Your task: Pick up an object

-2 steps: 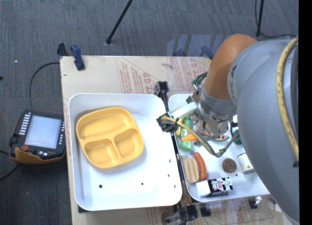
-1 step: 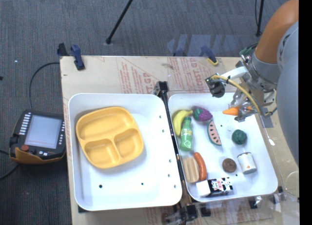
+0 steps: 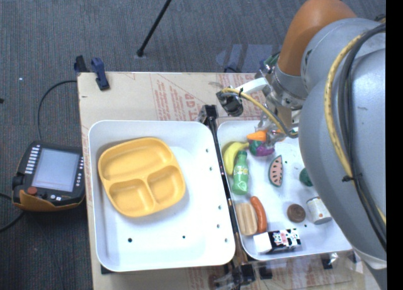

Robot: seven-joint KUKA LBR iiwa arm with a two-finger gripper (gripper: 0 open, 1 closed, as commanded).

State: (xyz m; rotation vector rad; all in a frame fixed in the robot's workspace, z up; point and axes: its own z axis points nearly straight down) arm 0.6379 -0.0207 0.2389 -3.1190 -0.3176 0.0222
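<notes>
The grey arm [image 3: 352,131] is the largest thing and covers the right side of the frame, with its orange band [image 3: 312,21] at the upper right. Its gripper [image 3: 275,133] hangs low over the upper part of the right bin [image 3: 327,235], just above a small orange and purple toy [image 3: 259,143]. How wide the gripper stands, and whether it has hold of anything, I cannot tell, because the wrist and cables cover it.

The left bin [image 3: 157,245] sits in the middle of the frame, and a yellow divided plate [image 3: 141,175] with three compartments lies in its left half.

The right bin holds the small objects. A yellow banana [image 3: 231,155] lies at its left wall, and a green bottle [image 3: 240,172] lies just beside the banana. A watermelon slice [image 3: 276,170] is near the middle of the bin. Lower, a hot dog [image 3: 252,215] lies in a bun, and a black and white carton [image 3: 279,240] is at the lower edge. A brown round piece [image 3: 296,212] and a small white can [image 3: 318,210] lie at the lower right, next to the arm.

A teach pendant [image 3: 47,175] rests on the floor at the left edge of the frame.
</notes>
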